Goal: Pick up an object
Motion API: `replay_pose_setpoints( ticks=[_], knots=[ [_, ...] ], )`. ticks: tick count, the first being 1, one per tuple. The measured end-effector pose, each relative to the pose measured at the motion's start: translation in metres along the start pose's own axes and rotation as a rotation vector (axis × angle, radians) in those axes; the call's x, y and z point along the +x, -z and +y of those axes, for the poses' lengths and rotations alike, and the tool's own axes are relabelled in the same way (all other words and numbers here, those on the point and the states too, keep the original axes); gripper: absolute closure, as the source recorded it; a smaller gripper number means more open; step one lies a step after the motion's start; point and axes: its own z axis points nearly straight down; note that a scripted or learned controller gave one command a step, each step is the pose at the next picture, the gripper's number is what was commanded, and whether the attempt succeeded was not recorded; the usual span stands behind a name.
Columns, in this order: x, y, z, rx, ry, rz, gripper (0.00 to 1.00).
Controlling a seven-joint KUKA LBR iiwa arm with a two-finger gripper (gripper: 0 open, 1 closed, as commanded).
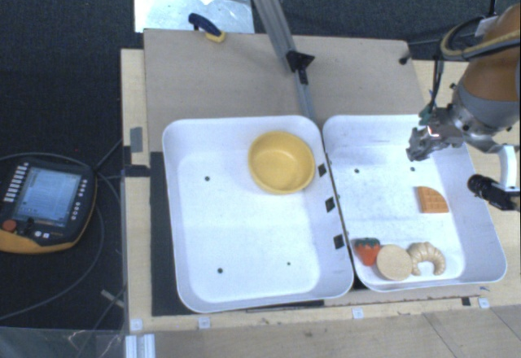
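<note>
Pincer (417, 146) hovers at right of frame over the right bin (480, 271); we cannot tell its state. We judge this the approach step: nothing is held. Next we must drop onto a target, likely the wafer (431, 200) just below it.

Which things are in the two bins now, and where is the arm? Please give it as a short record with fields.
left bin: yellow bowl, near the far right corner
right bin: orange waffle piece, near the right wall; croissant, round tan disc and small red and green item, in a row along the near wall
end effector: over the far part of the right bin, above the waffle piece
held: nothing seen
</note>
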Motion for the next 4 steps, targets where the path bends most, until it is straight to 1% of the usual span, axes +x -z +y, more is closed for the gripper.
replay_pose_setpoints(
  ticks=[1, 3, 4],
  knots=[
    [-0.003, 0.044, -0.003, 0.0, -0.001, 0.0, 1.0],
    [0.085, 0.032, -0.022, 0.004, 0.003, 0.001, 1.0],
    [0.136, 0.042, -0.043, 0.003, 0.003, 0.002, 1.0]
  ],
)
